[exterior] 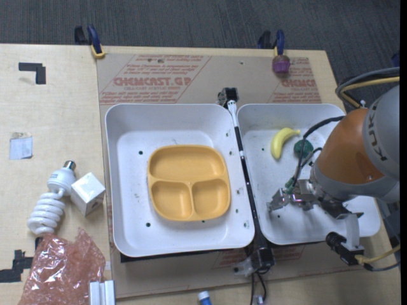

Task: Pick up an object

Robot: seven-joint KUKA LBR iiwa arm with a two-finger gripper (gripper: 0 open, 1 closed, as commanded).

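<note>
The end effector (278,202) hangs low inside the right bin (331,116), near its front left corner; whether it is wide or narrow I cannot tell. A banana (283,141) lies toward the bin's back edge, with a small green object (303,148) just beside it. The left bin (121,170) carries a yellow divided tray (189,183) at its middle.

Bright, even overhead light, picture mostly sharp.
Soft shadows sit inside the white bins (121,189); slight blur on the arm (356,157).
</note>
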